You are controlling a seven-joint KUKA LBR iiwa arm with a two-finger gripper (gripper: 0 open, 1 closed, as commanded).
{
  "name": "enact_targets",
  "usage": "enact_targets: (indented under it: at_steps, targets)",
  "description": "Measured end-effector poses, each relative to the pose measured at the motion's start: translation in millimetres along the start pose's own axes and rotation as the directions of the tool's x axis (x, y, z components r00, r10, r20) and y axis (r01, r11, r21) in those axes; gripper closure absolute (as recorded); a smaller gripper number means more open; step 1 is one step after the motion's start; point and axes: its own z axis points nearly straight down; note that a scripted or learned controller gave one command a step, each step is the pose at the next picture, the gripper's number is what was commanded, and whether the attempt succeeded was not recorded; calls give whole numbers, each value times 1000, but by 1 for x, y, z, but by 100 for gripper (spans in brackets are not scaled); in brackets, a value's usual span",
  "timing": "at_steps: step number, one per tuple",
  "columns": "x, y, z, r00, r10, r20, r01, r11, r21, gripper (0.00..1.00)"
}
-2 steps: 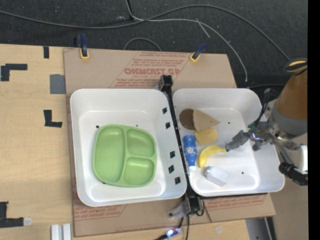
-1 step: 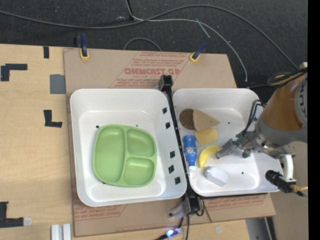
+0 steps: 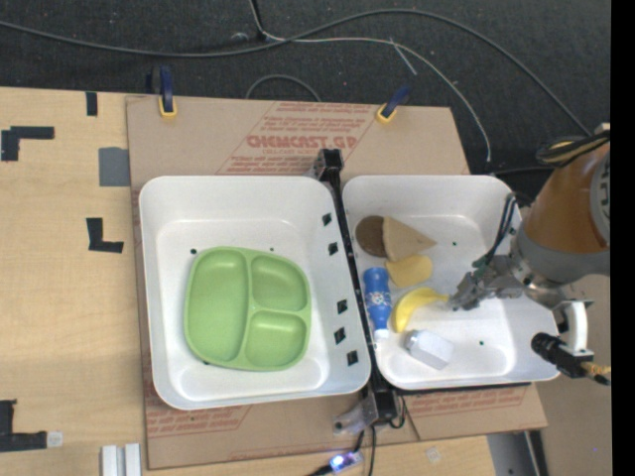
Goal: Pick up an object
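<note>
My gripper (image 3: 464, 297) sits low in the right bin (image 3: 466, 191); finger state cannot be told. Yellow banana (image 3: 415, 306) lies just left of it, unheld, long axis slanting lower-left to upper-right, beside the blue bottle (image 3: 376, 297).

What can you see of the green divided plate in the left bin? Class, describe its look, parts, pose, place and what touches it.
The green plate is a light green, matte, plastic-looking tray with rounded corners and raised ridges splitting it into three compartments: one long section along its left and two smaller ones on its right. It lies flat, face up and turned slightly askew, on the floor of the left bin, toward the front. Nothing sits in it, and only the bin floor touches it.
</note>
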Motion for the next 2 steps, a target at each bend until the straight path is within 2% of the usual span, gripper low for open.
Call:
enact_targets:
  at_steps: [2]
  targets:
    - [-4,0,-85,1000,0,2,0,1000,-7,100]
